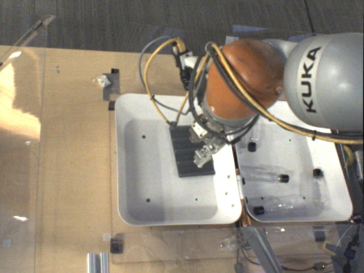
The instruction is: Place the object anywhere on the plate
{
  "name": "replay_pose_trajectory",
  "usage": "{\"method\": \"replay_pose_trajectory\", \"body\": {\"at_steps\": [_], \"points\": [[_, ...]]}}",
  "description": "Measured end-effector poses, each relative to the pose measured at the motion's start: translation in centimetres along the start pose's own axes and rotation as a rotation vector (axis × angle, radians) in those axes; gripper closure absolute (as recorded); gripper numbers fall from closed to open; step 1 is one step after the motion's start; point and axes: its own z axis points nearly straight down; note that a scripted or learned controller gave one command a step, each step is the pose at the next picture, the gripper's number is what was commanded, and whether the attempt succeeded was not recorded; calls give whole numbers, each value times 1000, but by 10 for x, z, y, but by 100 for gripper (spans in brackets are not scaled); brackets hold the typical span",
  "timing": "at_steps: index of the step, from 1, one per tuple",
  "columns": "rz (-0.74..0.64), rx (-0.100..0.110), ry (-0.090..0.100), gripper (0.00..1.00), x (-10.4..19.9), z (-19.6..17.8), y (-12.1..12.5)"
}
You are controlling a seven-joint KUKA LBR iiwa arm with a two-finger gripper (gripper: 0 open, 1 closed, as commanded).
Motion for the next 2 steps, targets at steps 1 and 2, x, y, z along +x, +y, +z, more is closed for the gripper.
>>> {"method": "replay_pose_trajectory", "body": {"at_steps": [1, 2], "points": [[-586, -2, -4, 100, -20, 32, -72], [-829, 0, -4, 100, -57, -20, -140]]}}
